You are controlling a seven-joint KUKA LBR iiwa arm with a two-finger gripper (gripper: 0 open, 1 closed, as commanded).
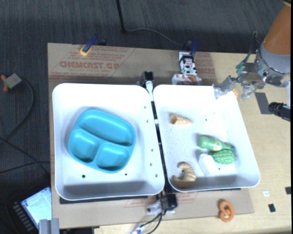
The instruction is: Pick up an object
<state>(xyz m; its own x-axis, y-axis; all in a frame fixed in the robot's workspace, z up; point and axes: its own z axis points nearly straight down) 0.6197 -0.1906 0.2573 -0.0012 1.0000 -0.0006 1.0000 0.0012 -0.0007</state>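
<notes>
The right bin (244,130) holds a small tan pastry-like piece (180,120), a green bottle-like toy (211,143), a bumpy green toy (224,156) resting on a white block (208,165), and a brown curled croissant shape (185,173). My gripper (234,87) hangs over the bin's far right corner, above the rim and well away from every object. Its fingers are spread, and nothing sits between them. The orange-banded arm rises from it toward the top right.
The left bin (63,96) carries a blue three-compartment tray (101,140). An orange ring (226,209) lies on the bench in front of the right bin. Clamps and a small printed box (187,65) stand behind the bins.
</notes>
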